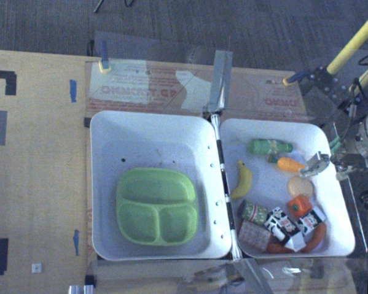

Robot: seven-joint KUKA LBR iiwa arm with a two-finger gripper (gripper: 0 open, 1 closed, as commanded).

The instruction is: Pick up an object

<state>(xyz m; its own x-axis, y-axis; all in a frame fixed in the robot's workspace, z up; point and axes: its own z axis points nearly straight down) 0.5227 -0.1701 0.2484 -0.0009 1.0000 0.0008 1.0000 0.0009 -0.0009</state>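
The right white bin (335, 194) holds several toy foods. A green bottle (270, 146) lies at its back, with an orange carrot (289, 164) just in front of it. A yellow banana (242, 180) lies by the left wall. A tan round disc (300, 187) and a red-orange tomato (299, 206) sit right of centre. My gripper (314, 165) hangs over the right part of this bin, just right of the carrot and above the disc. Nothing shows clearly in its grasp.
A green divided plate (157, 205) lies in the left bin (110, 139). At the right bin's front are black-and-white cartons (284, 223), a green packet (253, 212), a brownish box (254, 234) and a red sausage (311, 240). A metal divider (220, 84) stands behind the bins.
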